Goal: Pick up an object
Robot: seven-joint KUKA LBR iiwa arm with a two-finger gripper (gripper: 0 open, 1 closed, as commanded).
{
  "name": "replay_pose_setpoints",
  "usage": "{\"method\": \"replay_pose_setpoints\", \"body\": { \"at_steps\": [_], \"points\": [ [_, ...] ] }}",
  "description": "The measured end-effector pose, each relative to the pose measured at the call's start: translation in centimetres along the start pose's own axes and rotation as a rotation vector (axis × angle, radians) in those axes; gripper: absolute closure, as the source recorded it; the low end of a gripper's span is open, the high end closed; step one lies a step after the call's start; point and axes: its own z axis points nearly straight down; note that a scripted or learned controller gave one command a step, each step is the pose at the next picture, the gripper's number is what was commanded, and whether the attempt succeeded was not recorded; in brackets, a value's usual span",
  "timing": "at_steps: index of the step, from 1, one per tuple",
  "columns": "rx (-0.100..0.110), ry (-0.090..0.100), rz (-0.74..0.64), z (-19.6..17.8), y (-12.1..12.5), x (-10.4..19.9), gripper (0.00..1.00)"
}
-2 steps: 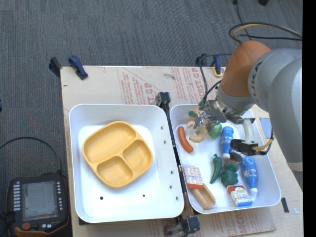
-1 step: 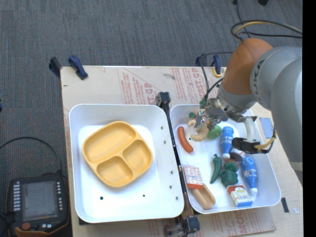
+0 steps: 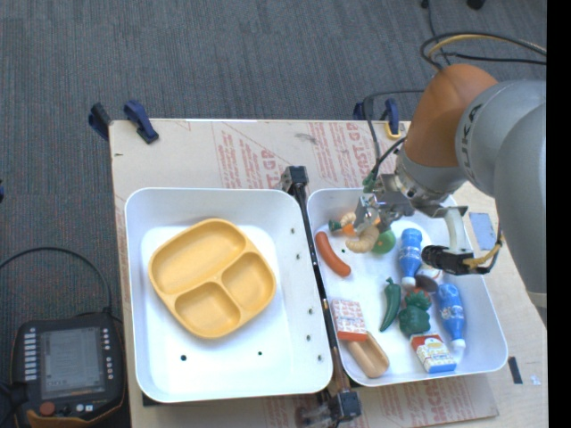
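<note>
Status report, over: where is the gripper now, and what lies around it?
Gripper low over right bin, upper left corner. Small toy pieces under it, nothing seen held. Sausage and blue bottle close by.

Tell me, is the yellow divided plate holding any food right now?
Empty: all three compartments of the yellow plate show bare, in the left bin.

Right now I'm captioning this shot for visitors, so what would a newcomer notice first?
Probably the yellow plate, alone in the left bin. Next, the arm's orange band at upper right, with its claw low over the right bin. That bin is crowded with toy food: a sausage, two blue bottles and a green pepper.
</note>
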Motion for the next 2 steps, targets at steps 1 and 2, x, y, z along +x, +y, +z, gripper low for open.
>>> {"method": "replay_pose_setpoints", "body": {
  "at_steps": [1,2],
  "points": [
    [0.001,0.001,-0.002,-1.0,0.0,0.0,1.0],
    [-0.016,-0.004,0.012,-14.0,-2.3,8.4,1.0]
  ]
}}
